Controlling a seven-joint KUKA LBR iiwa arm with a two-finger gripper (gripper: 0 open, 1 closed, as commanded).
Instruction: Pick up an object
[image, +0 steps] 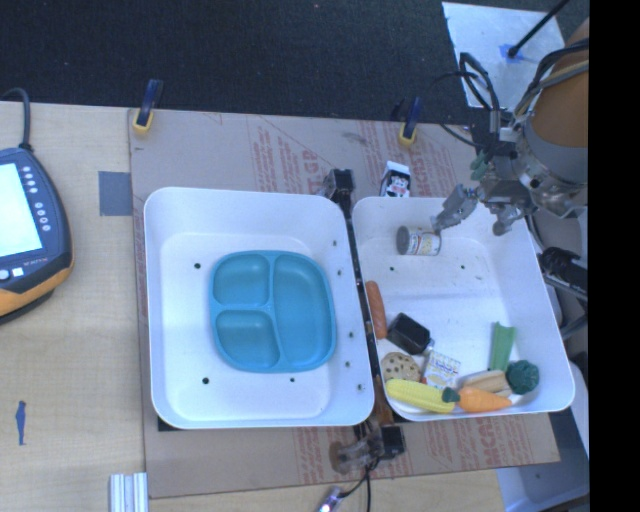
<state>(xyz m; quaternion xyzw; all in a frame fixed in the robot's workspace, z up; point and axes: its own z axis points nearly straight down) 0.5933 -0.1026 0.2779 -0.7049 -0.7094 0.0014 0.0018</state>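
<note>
Small can lying on its side in right bin, claw hung above, fingers spread wide, nothing held.

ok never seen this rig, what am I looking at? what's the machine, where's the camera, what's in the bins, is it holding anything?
One fixed camera looks down at a slant on a bench with two shallow white bins. The left bin holds a blue divided plate. The right bin holds a small can lying on its side, plus a cluster at the near end: a toy corn cob, a carrot, broccoli and a black block. The machine is a grey robot arm reaching in from the right; its gripper hangs over the right bin's far end, close to the can. Nothing shows between its fingers.
</note>
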